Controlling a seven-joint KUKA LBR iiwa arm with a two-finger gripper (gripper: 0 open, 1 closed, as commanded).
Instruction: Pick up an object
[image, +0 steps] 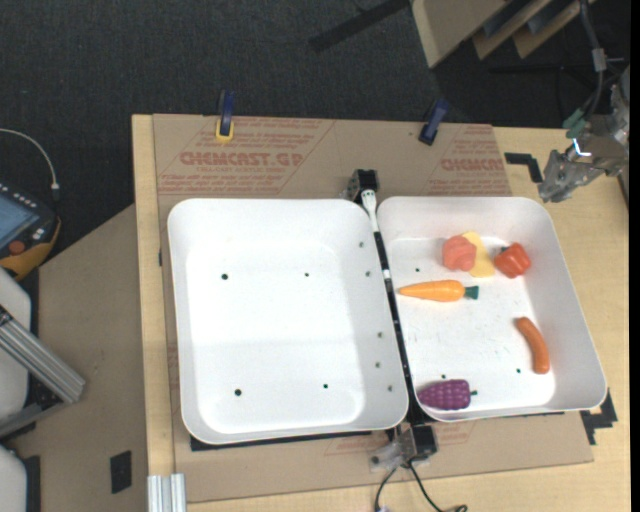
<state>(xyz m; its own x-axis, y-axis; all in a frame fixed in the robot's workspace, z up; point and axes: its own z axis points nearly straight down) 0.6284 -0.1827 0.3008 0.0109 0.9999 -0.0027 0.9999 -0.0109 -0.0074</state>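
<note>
The gripper (566, 172) is a small piece of pale grey metal at the upper right, with slim fingers at its lower end and darker joints between its parts. A teal-green fitting sits on its upper side. Thin dark cables run up and away from it. The finer details are too small and blurred to tell.

Both white bins (270, 300) look like smooth, faintly glossy plastic; the surface (330, 150) beneath seems matt brown cardboard.
</note>
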